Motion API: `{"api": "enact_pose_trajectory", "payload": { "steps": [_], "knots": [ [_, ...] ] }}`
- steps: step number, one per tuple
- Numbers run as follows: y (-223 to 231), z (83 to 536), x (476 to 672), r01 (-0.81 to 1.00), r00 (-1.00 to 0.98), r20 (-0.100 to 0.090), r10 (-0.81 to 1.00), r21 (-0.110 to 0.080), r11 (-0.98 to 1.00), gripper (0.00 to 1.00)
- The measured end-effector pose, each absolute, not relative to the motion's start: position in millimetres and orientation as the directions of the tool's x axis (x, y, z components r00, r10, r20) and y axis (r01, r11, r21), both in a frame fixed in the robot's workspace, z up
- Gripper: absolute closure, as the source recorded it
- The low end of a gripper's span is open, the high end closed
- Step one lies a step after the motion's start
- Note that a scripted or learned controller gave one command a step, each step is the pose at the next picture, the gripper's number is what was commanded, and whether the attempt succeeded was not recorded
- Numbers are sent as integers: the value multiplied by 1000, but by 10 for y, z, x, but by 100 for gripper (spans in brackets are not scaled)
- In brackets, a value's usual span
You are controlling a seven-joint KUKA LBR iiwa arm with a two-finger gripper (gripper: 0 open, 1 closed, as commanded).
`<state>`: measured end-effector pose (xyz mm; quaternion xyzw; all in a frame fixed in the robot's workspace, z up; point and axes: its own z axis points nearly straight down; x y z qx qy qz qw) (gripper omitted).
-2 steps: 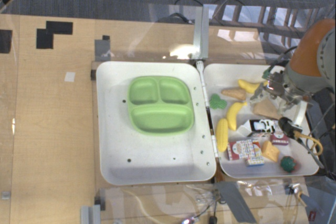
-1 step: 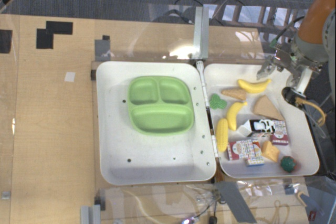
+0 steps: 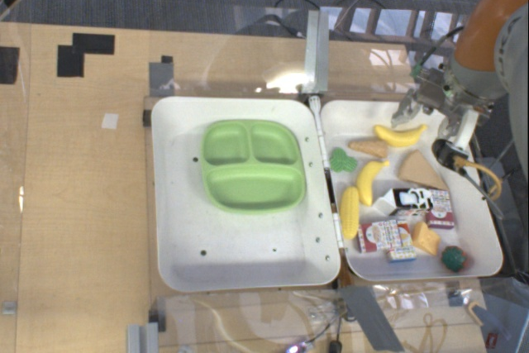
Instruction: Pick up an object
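The right bin (image 3: 488, 215) holds several toy foods. A yellow banana (image 3: 399, 134) lies at its far side, with a second banana (image 3: 369, 178) and a corn cob (image 3: 350, 212) nearer the left wall. A tan wedge (image 3: 421, 172), a red and white carton (image 3: 384, 236), a cheese piece (image 3: 426, 238) and a dark green ball (image 3: 453, 258) lie toward the front. My gripper (image 3: 425, 134) hangs over the far end of this bin, open, one finger (image 3: 404, 113) just above the first banana. Nothing sits between the fingers.
The left bin (image 3: 178, 252) holds a green divided plate (image 3: 250, 164). A metal divider (image 3: 316, 62) runs between the bins at the back. A green leafy piece (image 3: 342, 160) and a black and white pack (image 3: 411, 198) also lie in the right bin. Cables trail behind.
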<state>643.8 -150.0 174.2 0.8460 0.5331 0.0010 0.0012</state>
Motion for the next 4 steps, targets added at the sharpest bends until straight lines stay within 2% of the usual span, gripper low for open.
{"api": "enact_pose_trajectory", "payload": {
  "steps": [1, 2, 3, 4],
  "knots": [
    [-1591, 974, 6401, 969, 247, 2, 969, 28, -246, 0],
    [-1197, 981, 5949, 998, 48, -6, 999, 32, -48, 0],
    [-1336, 884, 6414, 999, 31, -1, 1000, 10, -31, 0],
    [-1555, 882, 6495, 989, -146, -2, 989, 8, 146, 0]
  ]
}}
